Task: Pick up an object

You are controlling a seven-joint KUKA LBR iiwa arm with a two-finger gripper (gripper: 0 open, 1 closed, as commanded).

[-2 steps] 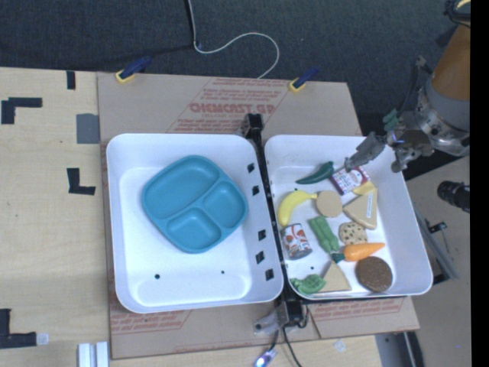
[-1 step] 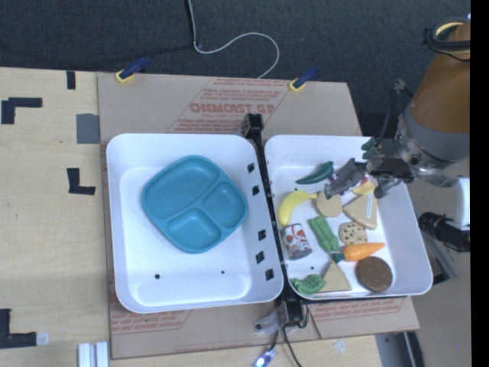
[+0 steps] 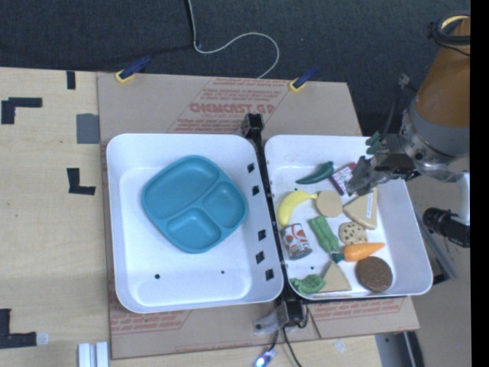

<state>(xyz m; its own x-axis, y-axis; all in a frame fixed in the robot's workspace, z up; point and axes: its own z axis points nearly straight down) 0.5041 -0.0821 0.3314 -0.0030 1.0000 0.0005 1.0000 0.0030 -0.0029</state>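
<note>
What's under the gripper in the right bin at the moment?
The gripper hangs over the right white bin's far side. Beside it show a dark green curved pepper, a small purple packet and a pale wedge-shaped slice. What lies directly beneath is covered.

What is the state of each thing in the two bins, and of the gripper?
Blue plate: lies flat in the left bin, nothing on it.
Banana: lies in the right bin.
Carrot: lies flat, not held.
Brown cookie: lies flat near the front corner.
Gripper: low over the right bin's far side.
</note>
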